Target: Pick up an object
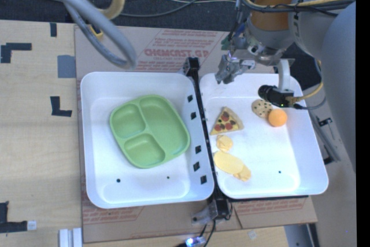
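The gripper [226,73] hangs over the right bin's [300,179] far-left corner; whether it is open cannot be told. The pizza slice [226,121], cookie [261,107] and orange ball [277,118] lie nearby, with bare floor beyond.

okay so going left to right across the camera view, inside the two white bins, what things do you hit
Green tray in the left bin → pizza slice in the right bin → cookie → orange ball. I left out the two yellow pieces below the pizza slice, since they overlap it in this order. The gripper hangs over the right bin's far left corner.
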Tool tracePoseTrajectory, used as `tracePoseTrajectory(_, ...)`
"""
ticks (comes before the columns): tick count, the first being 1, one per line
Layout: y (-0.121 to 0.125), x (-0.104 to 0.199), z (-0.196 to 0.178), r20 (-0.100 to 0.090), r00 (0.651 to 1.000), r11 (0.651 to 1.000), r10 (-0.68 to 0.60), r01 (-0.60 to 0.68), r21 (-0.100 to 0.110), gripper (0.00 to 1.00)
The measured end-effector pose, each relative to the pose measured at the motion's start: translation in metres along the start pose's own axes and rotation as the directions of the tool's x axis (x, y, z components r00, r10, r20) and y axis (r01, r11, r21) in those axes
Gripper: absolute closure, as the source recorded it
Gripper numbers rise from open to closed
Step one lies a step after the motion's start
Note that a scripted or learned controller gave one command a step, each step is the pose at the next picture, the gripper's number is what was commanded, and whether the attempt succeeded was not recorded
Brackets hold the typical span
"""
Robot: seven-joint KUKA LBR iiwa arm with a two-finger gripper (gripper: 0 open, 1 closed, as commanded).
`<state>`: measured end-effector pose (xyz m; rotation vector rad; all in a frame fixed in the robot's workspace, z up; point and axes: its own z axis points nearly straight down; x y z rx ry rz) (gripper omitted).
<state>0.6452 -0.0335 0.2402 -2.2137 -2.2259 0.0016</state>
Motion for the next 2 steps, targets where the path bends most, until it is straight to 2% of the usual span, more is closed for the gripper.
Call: tracePoseTrajectory(2, -0.03, 0.106, 0.001, 0.001, 1.0, 1.0, 0.001, -0.001, 0.001, 1.0)
